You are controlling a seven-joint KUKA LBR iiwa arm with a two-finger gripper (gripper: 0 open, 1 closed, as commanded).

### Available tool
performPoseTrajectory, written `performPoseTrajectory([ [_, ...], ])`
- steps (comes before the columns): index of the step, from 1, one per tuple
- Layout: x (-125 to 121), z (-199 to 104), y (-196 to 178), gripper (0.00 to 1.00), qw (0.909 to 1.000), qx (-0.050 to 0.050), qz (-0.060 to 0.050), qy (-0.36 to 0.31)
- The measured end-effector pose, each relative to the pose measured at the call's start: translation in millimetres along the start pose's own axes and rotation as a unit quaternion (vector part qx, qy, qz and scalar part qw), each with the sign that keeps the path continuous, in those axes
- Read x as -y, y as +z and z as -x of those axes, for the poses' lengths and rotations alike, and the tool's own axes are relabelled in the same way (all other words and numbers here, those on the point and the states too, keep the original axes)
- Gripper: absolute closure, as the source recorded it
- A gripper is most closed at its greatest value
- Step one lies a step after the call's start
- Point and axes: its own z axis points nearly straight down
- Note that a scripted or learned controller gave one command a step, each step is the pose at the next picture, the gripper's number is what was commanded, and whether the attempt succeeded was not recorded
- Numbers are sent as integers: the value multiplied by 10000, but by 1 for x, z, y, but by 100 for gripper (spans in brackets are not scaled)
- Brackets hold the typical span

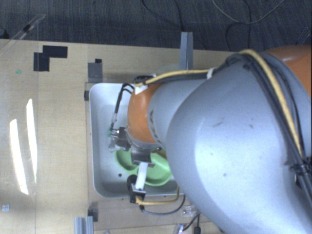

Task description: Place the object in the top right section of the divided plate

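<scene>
The arm [234, 145] covers most of what you need to see. Its grey bulk fills the right side and hides everything beneath it there. The wrist, with its orange band [139, 116], hangs over the near part of the white bin [100, 126]. You cannot tell how the jaws stand, or whether they have hold of anything, because the wrist blocks them from above.

The green plate [158, 173] lies in the near part of the bin, right under the wrist. Only its left edge and a near crescent show, so you cannot make out its dividers or its top right section. The object meant for it is hidden or too small to pick out.

You can count one arm, one bin and one plate. Two grey posts [186, 48] stand at the bin's far side. One black L-shaped mark [48, 56] sits on the desk [53, 179] at the far left. Two loose cables [161, 4] lie on the dark floor beyond.
</scene>
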Motion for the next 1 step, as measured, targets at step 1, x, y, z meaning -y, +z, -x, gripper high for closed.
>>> performPoseTrajectory([
  [1, -2, 8, -3, 0, 9999, -35, 12, 155],
])
